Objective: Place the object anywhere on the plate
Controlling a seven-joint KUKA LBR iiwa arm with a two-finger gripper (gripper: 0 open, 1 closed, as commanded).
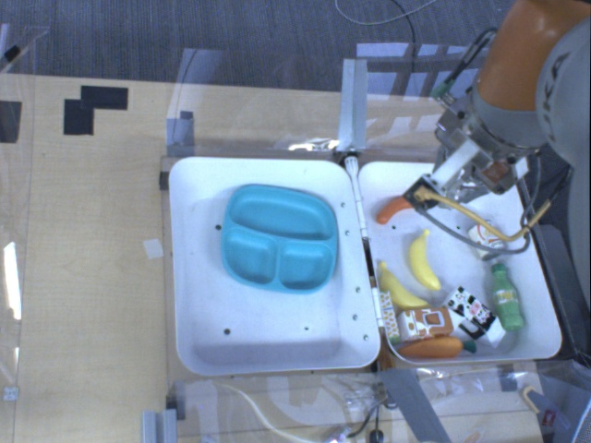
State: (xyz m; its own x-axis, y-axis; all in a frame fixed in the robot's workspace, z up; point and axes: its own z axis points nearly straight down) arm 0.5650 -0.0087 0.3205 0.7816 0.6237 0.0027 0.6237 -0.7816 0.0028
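Closest to the camera, an orange carrot-shaped toy [430, 346] lies against the near wall of the right bin [392, 175], well below the hand [473, 178] in the view. A brown carton [426, 322] touches it on the far side. Just beside the carton, further to the view's right, sits a black-and-white patterned item [472, 310], then a green bottle [505, 295] lying almost straight below the hand.

Between those and the hand lie two bananas. One banana [422, 258] is near the middle of the bin. The second banana [400, 289] lies closer to the wall that divides the bins. A small orange piece [394, 209] lies near the hand, on its view-left side and a little nearer the camera.

The hand hangs over the far part of the right bin. Whether it is spread or pressed together cannot be told, and nothing shows as held in it.

The blue plate [277, 212], with three compartments, sits in the left bin [199, 275], well apart from the hand, across the divider to its view-left. Both bins rest on the pale bench [92, 247].
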